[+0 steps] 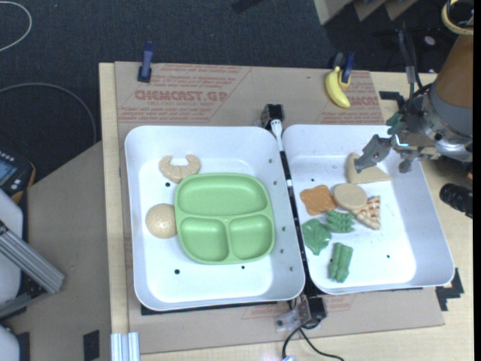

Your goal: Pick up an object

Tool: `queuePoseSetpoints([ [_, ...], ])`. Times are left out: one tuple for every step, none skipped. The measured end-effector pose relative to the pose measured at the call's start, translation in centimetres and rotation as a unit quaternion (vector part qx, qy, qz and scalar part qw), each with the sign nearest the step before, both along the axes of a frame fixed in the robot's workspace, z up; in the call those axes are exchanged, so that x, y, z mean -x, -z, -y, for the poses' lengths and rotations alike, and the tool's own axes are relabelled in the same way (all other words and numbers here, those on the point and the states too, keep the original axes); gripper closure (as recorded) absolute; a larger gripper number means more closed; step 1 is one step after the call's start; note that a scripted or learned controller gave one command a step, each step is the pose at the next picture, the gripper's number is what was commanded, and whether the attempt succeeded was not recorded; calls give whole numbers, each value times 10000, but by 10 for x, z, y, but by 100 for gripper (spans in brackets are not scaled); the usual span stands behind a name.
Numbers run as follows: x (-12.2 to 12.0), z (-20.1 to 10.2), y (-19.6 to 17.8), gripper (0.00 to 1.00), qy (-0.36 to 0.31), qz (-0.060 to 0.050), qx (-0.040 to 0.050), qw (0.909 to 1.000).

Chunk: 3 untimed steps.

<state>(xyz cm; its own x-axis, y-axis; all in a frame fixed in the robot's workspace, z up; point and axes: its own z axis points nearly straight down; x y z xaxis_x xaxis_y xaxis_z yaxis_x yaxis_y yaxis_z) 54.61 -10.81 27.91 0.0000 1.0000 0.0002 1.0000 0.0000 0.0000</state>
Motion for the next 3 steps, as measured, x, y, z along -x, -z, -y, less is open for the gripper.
queuePoseSetpoints([
  [67,-97,95,0,-40,-79,-28,10000],
  [61,-91,79,100,10,12,2,10000],
  [50,-131,14,100,-28,38,-5,10000],
])
